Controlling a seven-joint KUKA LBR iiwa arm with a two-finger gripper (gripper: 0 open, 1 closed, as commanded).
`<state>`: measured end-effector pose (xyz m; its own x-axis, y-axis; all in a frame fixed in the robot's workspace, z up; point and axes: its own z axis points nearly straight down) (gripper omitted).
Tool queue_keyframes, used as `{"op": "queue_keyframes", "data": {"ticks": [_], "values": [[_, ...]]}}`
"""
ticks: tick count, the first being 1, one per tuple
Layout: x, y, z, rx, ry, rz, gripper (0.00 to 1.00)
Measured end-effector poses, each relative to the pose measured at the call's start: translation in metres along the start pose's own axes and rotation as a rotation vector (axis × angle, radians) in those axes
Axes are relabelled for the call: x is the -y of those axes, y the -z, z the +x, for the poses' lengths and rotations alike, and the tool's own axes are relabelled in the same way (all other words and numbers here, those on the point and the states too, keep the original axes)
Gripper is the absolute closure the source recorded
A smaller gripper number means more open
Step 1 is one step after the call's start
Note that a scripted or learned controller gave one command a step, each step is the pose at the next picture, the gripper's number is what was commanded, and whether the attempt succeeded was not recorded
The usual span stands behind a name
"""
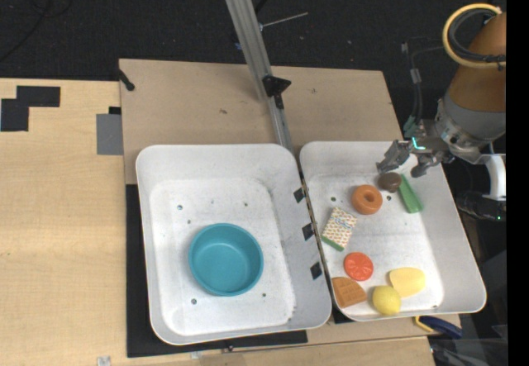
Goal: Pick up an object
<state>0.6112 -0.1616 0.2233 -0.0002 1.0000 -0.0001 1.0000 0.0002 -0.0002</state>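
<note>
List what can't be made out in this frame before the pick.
- Gripper, camera view: fingers small and dark above the right bin, so their state and any contact with the brown piece are unreadable.
- Green object: top end hidden by the gripper.
- Patterned packet: print too small to read.
- Blue-and-yellow item: mostly hidden under the right bin's front rim.

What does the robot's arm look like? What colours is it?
The arm is thick, round and grey, with an orange band near the top and a yellowish ring above that. Its gripper is small, dark metal, with two thin fingers and a tiny blue-green light beside it. Thin dark cables run close by.
</note>
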Motion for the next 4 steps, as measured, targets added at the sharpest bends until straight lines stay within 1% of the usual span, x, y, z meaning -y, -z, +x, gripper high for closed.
{"op": "queue_keyframes", "data": {"ticks": [1, 3, 4], "values": [[0.0, 0.0, 0.0, 0.0, 0.0, 0.0, 0.0], [0.021, -0.11, 0.004, -0.001, 0.0, 0.005, 0.0], [0.019, -0.13, 0.004, 0.001, 0.0, -0.005, 0.0]]}}
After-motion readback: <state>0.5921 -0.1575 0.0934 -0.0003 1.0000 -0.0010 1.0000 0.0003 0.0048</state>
